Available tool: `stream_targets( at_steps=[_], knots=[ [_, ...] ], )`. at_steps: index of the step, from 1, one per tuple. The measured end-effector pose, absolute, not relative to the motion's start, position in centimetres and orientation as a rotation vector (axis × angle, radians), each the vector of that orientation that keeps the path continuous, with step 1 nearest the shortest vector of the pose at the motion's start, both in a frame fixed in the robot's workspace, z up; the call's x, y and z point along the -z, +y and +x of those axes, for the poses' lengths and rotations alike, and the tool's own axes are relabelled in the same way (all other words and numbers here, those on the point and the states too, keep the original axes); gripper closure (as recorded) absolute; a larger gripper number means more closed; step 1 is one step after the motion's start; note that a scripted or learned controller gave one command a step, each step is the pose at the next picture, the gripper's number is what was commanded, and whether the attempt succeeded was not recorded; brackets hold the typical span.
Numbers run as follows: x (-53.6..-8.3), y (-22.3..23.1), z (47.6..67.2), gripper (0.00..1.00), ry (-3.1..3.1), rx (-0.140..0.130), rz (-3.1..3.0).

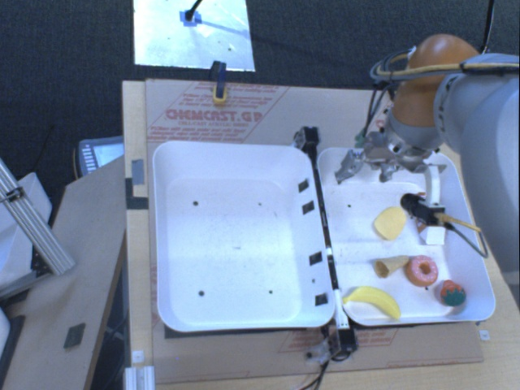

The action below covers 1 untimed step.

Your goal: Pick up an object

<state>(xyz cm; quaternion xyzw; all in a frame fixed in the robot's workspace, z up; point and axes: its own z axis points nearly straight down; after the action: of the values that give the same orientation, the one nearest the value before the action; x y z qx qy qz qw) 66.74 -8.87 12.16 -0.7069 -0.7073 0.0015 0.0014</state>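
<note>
Starting at the left: red print on the brown sheet (215, 114) under the bins reads "CHEMCAST", with a couple of letters after it that look like "GP". Fainter red lines around it are too small to read. One yellow-and-black clamp (218, 84) sits on the sheet's far edge.

Two white bins, side by side and touching. The left bin (236, 242) comes first, then the right bin (357, 218).

Over the right bin's far left part hangs the gripper (366, 171), fingers spread apart and nothing between them. It's released, gripping nothing.

Now the goods, all in the right bin, five in total and one of each. The banana (374, 301) lies at the near edge, well apart from the gripper. The cone (391, 265) lies on its side just beyond the banana. The yellow chip (390, 223) is the nearest piece to the gripper, a little nearer the camera and to its right, not touching it. Further right, the pink doughnut (422, 270) rests just beside the cone. Last, the red-and-green fruit (452, 292) sits in the near right corner, farthest from the gripper.
</note>
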Motion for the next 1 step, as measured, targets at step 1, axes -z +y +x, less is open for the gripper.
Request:
stream_targets(
  at_steps=[1],
  knots=[
    [-8.23, -8.24, 66.82, 0.00, -2.226, -0.001, -2.216]
  ],
)
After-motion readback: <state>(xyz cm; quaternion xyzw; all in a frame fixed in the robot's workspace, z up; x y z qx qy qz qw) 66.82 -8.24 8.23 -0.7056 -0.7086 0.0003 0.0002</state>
